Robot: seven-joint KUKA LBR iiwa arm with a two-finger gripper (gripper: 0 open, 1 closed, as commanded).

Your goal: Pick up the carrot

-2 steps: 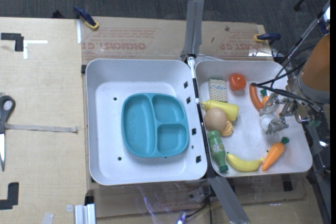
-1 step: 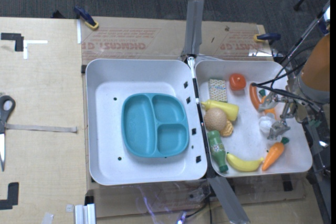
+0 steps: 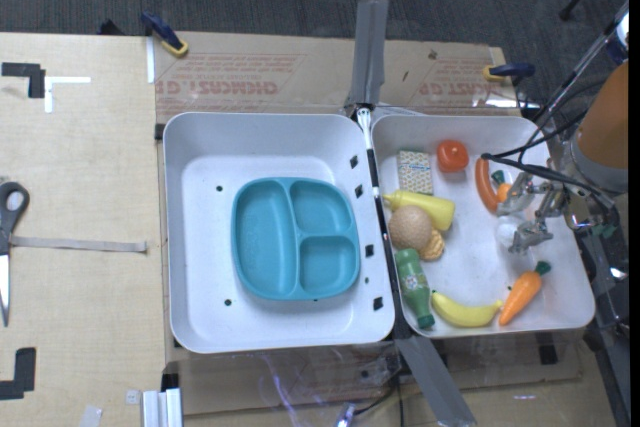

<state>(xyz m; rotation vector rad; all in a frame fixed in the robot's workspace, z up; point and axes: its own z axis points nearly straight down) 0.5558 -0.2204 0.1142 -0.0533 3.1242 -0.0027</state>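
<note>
Right bin [image 3: 470, 130] holds carrot [image 3: 522, 293] below end effector [image 3: 528, 220], grip state unclear.

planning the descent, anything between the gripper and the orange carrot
Nothing: in the camera view, bare white bin floor separates the two-finger gripper from the orange carrot.

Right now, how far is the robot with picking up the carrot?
Nothing looks done yet: the carrot lies on the floor of the right bin, near its lower right corner, beside the banana. In hand: the gripper hangs over the same bin, above the carrot in the camera view and apart from it, with nothing between its fingers. Left: reach the carrot, close on it and lift it.
</note>
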